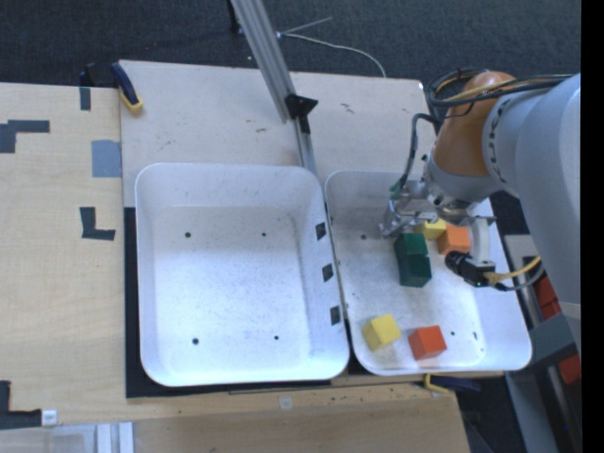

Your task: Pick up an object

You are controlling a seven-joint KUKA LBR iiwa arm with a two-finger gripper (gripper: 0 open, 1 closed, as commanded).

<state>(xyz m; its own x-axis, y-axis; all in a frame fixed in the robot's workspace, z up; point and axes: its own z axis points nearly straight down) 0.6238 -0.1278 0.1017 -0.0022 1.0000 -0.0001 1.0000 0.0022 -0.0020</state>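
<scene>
The pale wooden table (pixel 57 281) carries two shallow white plastic bins; the left bin (pixel 231 272) lies beside the right bin (pixel 491 343); no writing is legible; the pincer (pixel 404 217) hangs over the right bin's far part, its state impossible to tell; a dark green block (pixel 413 260) lies just beneath it; near the front sit a yellow cube (pixel 383 331) and an orange cube (pixel 427 342).

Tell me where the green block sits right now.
The green block lies in the right bin, just below the end effector, left of the small yellow block and orange block.
</scene>
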